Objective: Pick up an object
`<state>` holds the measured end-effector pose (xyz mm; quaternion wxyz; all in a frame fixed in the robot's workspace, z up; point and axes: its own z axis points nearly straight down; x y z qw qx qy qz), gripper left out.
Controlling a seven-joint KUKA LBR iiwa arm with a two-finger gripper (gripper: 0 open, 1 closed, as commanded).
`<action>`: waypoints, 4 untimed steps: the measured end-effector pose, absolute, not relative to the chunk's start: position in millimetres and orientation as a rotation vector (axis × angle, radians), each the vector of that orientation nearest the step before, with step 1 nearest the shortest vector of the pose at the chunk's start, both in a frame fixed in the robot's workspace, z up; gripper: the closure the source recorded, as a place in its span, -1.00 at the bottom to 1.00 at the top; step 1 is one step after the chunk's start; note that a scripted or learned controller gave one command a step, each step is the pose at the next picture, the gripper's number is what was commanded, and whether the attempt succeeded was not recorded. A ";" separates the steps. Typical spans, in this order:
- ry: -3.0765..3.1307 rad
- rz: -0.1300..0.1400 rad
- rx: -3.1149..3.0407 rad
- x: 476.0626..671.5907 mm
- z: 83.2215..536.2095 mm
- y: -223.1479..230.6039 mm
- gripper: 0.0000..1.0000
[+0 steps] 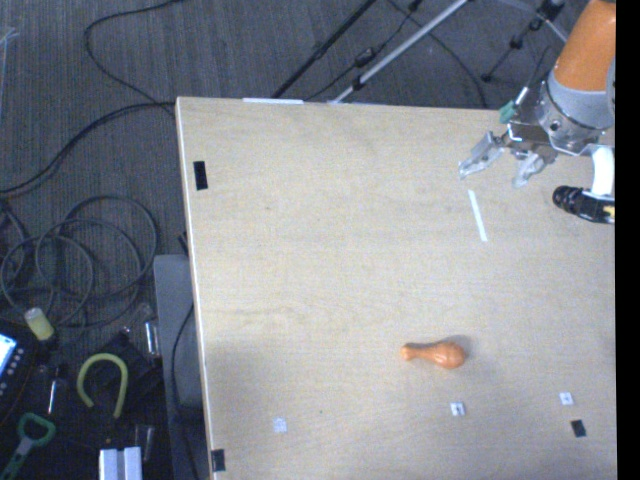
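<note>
Pale wooden bench over dark grey carpet with cables. One orange pear-shaped toy, one white stick. Gripper jaws spread, empty.

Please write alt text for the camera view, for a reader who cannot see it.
A robot gripper, fingers spread and holding nothing, hangs over the far right of a bare wooden board. A thin white stick lies just below it, and a small orange pear-shaped object lies nearer the camera.
</note>
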<state>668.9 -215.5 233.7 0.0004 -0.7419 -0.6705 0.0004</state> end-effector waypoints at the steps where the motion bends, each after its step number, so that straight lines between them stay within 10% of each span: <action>1: -2.164 0.005 -2.277 668.2 83.4 -215.5 -1.00; 2: -2.332 0.005 -2.105 668.8 83.8 -207.4 -1.00; 3: -2.334 0.005 -2.105 669.2 93.1 -206.4 1.00; 4: -2.333 0.005 -2.105 669.1 93.0 -206.5 -1.00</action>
